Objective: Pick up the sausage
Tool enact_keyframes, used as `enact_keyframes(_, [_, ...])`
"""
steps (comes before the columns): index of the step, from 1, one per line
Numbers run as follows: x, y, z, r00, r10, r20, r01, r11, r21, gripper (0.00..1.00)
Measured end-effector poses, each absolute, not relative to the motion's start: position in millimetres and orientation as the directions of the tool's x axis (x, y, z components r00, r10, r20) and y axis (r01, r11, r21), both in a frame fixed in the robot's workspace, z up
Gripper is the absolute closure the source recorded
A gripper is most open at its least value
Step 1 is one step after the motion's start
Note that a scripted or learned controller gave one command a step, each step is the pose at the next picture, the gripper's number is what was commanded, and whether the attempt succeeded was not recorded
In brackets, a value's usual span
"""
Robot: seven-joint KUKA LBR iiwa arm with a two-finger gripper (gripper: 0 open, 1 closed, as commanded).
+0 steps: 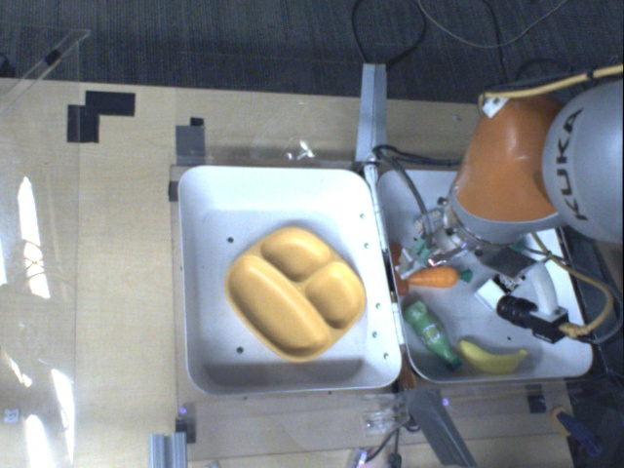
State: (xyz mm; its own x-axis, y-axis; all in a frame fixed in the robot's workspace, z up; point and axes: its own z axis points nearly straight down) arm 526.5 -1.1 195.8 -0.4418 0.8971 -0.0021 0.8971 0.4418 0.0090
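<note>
The grey arm with its orange band (507,159) reaches in from the right and hangs over the right bin (575,359). My gripper (436,245) points down near that bin's left wall, just above an orange carrot (432,279). The arm's bulk hides much of the right bin's floor behind and under it.
In the right bin, a green bottle (431,331) and a yellow banana (492,357) lie in front of the carrot. The left bin (205,213) holds a yellow three-part tray (295,289). A metal divider post (372,115) stands between the bins, and cables (531,315) trail off the wrist.
</note>
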Motion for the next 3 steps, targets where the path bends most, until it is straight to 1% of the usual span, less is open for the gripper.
enact_keyframes(1, [521.0, -28.7, 212.9, -0.383, 0.924, -0.002, 0.924, 0.383, 0.006, 1.0])
enact_keyframes(2, [488.0, 15.2, 185.1, -0.706, 0.709, -0.003, 0.709, 0.706, 0.005, 1.0])
enact_keyframes(3, [493.5, 15.6, 184.8, -0.221, 0.975, 0.0, 0.975, 0.221, 0.004, 1.0])
